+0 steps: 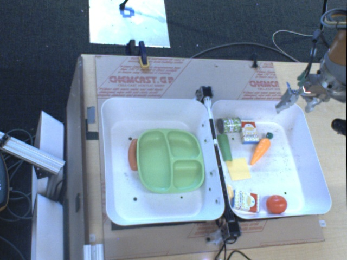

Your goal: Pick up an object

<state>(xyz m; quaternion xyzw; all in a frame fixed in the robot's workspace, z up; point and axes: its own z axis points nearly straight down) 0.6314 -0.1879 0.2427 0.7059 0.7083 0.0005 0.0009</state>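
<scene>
The right bin (313,161) holds a green can (230,125), a small red-and-white carton (249,131), a carrot (260,149), a green stick (224,147), a yellow slice (238,169), a second carton (245,200) and a tomato (276,203). My gripper (298,102) hangs over the bin's far right corner, above and to the right of the carrot. It is open, and nothing sits between its fingers.
The left bin (116,140) carries a green divided plate (169,160) with an orange sausage (132,153) along its left side. A black divider strip (214,145) runs between the two bins. Cables trail over the bench's far edge behind the right bin.
</scene>
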